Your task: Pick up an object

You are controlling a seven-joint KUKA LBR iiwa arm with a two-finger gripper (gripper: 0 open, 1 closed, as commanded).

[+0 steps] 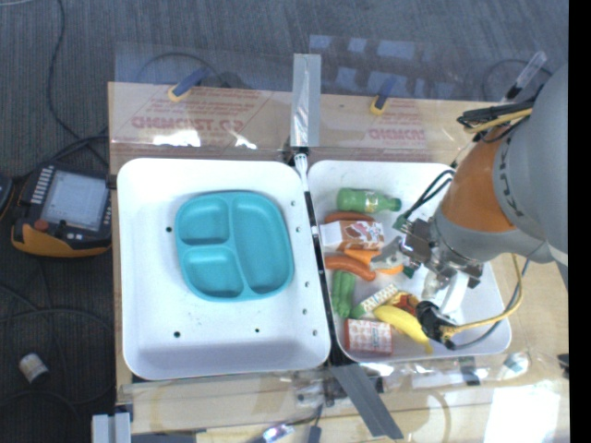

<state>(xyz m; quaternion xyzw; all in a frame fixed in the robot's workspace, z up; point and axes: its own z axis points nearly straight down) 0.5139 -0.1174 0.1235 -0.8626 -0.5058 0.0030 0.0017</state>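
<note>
The right bin (480,178) holds a heap of toy foods: a green bottle (367,199), a brown sausage (345,217), a red and white packet (363,235), an orange carrot (351,264), a green vegetable (343,293), a yellow banana (403,321) and a red and white box (369,337). My gripper (432,268) hangs low over the middle of this bin, just right of the carrot and above the banana. Its body hides what lies directly beneath it. Nothing is visibly held.
The left bin (148,321) carries a blue divided plate (233,244). A metal divider post (305,100) stands behind the seam between the bins. The grey arm with its orange band (480,197) covers the right bin's right side. A yellow cable (480,319) loops near the banana.
</note>
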